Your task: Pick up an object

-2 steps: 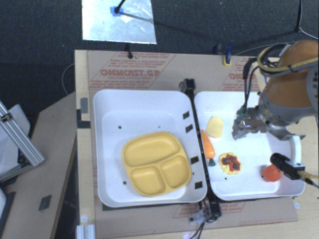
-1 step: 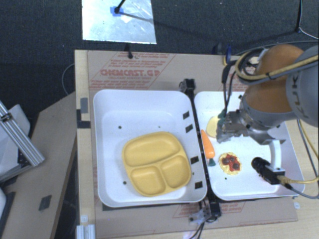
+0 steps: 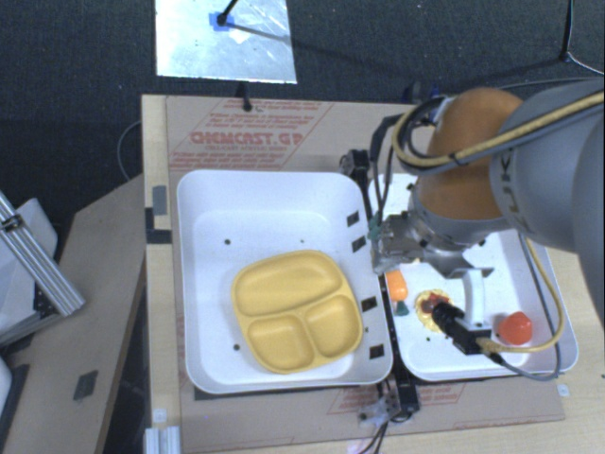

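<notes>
- We see the arm point(image 3: 529, 168) reaching in from the right of the frame, with its wrist low over the left part of the right bin point(image 3: 473, 365).
- The hand point(image 3: 395, 258) sits under the wrist, close to the wall between the two bins. The wrist hides most of it, so we cannot tell whether it is apart or together.
- Just below the hand in the frame lies a small orange piece point(image 3: 397, 284), with a green bit point(image 3: 402, 305) at its lower end. We judge this the likeliest target, since it is the thing nearest the hand.
- We cannot tell whether the hand touches the orange piece. It looks to be lying on the bin floor, not lifted.
- Two other things lie in the right bin: a flat round yellow-and-red thing point(image 3: 433, 303) near the orange piece, and a red-orange round thing point(image 3: 515, 327) towards the lower right.
- The left bin point(image 3: 217, 206) holds a yellow divided plate point(image 3: 293, 310), well apart from the hand.
- Both bins rest on a desk point(image 3: 104, 244).
- In our judgement the approach is largely done, as the hand is down among the things.
- As far as we can see, the grasp and the lift are left to do, because nothing shows clamped or raised.
</notes>
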Action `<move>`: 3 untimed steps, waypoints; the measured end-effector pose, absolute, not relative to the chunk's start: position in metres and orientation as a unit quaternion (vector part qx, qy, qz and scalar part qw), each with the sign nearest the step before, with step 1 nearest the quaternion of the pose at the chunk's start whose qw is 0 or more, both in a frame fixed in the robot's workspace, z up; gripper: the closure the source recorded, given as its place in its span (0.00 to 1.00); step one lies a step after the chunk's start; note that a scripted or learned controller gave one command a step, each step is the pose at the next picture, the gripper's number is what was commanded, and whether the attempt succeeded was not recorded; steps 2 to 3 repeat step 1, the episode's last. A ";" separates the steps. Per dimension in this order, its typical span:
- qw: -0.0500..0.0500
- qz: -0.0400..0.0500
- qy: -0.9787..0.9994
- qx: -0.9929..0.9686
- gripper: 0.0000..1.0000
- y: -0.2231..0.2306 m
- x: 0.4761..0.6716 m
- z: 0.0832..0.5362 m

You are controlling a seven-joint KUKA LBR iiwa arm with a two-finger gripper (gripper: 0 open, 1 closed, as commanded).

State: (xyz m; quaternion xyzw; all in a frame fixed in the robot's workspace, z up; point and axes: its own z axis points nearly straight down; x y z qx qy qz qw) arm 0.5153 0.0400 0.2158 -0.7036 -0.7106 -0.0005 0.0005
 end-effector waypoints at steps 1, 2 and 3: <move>0.000 -0.001 -0.710 -0.704 1.00 0.095 0.509 0.214; 0.000 -0.001 -0.710 -0.704 1.00 0.095 0.509 0.214; 0.000 -0.001 -0.710 -0.704 1.00 0.095 0.509 0.214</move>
